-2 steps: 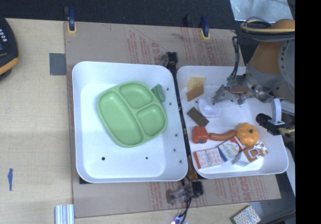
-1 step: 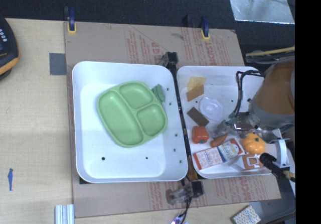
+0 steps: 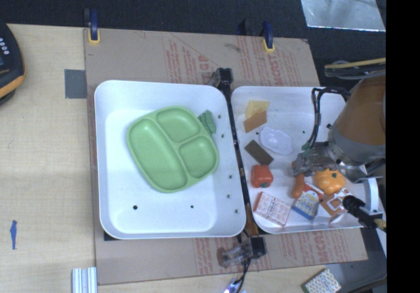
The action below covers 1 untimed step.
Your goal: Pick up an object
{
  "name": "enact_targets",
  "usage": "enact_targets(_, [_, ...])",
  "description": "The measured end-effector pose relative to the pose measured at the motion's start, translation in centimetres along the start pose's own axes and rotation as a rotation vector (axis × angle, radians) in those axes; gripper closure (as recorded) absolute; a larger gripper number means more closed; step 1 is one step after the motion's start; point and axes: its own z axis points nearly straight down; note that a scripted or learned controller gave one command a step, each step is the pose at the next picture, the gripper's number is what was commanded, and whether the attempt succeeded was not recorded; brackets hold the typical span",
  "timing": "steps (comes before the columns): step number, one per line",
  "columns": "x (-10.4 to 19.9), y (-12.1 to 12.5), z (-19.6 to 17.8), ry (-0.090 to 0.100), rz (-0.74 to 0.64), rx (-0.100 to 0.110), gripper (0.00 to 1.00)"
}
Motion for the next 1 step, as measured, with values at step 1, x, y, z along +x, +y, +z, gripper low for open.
enact_targets(1, [8.07, 2.8, -9.02, 0.003, -0.006, -0.01, 1.0])
